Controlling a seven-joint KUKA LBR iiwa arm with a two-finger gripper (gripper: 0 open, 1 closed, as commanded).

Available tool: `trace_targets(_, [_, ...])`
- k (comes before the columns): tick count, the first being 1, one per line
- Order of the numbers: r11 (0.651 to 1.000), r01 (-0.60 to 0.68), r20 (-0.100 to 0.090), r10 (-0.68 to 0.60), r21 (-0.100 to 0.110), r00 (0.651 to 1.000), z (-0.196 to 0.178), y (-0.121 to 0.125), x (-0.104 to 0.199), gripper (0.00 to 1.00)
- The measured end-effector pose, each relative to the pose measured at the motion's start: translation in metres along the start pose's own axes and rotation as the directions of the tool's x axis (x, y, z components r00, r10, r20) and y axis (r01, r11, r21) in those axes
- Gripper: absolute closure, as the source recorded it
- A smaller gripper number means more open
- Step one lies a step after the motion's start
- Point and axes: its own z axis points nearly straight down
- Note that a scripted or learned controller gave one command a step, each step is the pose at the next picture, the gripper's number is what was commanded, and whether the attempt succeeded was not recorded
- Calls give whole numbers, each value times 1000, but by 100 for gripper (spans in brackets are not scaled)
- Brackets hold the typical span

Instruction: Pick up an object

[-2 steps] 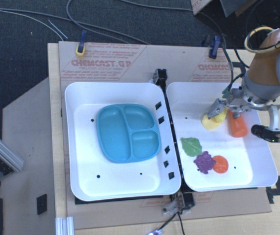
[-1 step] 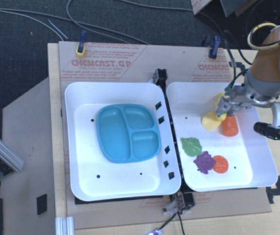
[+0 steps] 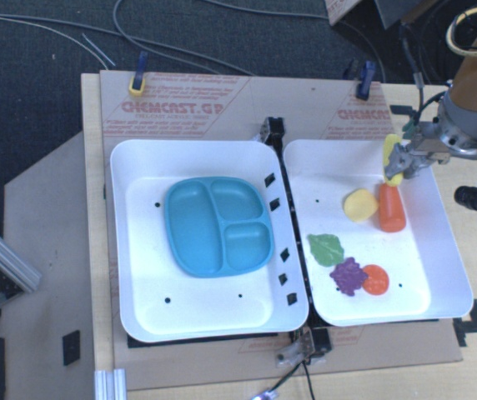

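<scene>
The right bin (image 3: 439, 248) holds several toy foods: a yellow lemon-like piece (image 3: 359, 204), an orange-red cylinder (image 3: 390, 208), a green leaf (image 3: 326, 248), purple grapes (image 3: 348, 275) and a small orange-red ball (image 3: 375, 280). My gripper (image 3: 399, 172) hangs over the bin's far right part, just above the upper end of the orange-red cylinder. A narrow yellow shape (image 3: 393, 152) shows at the gripper's tip; I cannot tell whether it is a toy or part of the gripper. The arm's orange band (image 3: 475, 82) rises at the right edge.
A blue divided plate (image 3: 219, 225) lies in the middle of the left bin (image 3: 138, 290). A black divider with clips (image 3: 284, 223) runs between the bins. Clamps (image 3: 138, 82) hold the board at the back. Cables lie on the dark floor behind.
</scene>
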Motion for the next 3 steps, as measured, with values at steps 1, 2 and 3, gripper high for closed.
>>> trace_targets(1, [1000, 0, 0, 0, 0, 1000, -55, 2, -1, 100])
trace_targets(2, [1000, 4, -3, -4, 4, 1000, -63, 10, 49, 100])
trace_targets(3, [1000, 5, -4, -5, 5, 1000, -71, 14, 101, 100])
